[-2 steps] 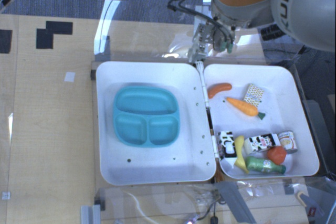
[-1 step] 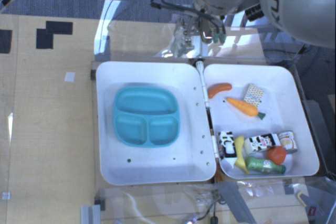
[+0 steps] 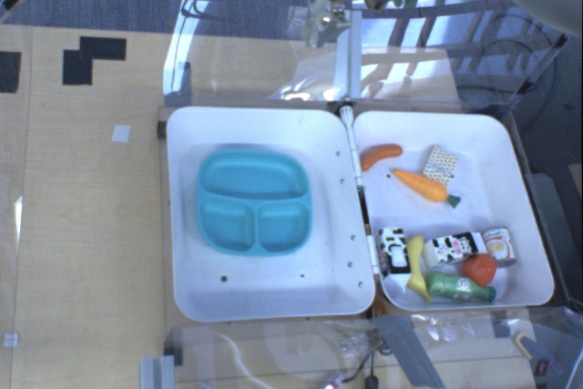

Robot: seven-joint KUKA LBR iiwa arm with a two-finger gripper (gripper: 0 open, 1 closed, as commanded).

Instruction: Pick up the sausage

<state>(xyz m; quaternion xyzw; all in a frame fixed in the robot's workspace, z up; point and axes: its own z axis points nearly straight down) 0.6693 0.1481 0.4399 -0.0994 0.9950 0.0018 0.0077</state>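
Note:
The sausage is a short orange-red link lying in the right bin, in its far left corner close to the wall shared with the left bin. Nothing touches or covers it. My gripper hangs beyond the far rims of the bins, roughly over the line where they meet, well back from the sausage and above it. No object shows at its tip.
A carrot and a small patterned box lie just right of the sausage. Near the right bin's front edge cluster two cow-print cartons, a banana, a green bottle, a tomato and a can. The left bin holds a blue divided plate.

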